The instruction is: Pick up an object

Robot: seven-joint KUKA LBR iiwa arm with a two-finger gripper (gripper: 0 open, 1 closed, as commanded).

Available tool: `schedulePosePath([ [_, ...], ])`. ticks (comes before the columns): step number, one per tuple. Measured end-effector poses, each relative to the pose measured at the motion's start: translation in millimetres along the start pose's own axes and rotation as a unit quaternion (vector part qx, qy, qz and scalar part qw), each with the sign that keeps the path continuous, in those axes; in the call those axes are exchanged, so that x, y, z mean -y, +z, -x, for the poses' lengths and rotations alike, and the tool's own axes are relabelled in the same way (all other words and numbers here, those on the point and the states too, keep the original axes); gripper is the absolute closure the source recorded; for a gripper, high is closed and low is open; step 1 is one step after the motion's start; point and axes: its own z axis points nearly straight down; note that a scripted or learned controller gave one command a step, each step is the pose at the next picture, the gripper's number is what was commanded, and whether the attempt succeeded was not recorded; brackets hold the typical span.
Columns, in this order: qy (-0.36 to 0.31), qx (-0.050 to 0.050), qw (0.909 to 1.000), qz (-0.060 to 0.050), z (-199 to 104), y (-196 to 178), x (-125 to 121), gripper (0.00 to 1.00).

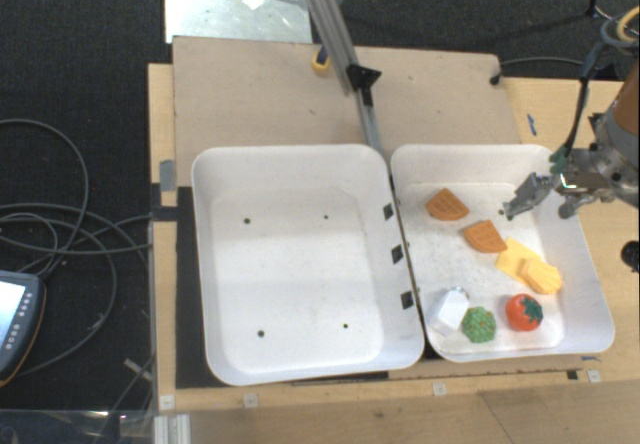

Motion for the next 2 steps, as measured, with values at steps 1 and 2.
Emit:
schedulePosePath([
  [1,0.001,0.001,1.0000,0.002,0,-2,-1,0.00],
  [2,0.001,0.000,1.0000,0.000,-9,50,-7,0.00],
])
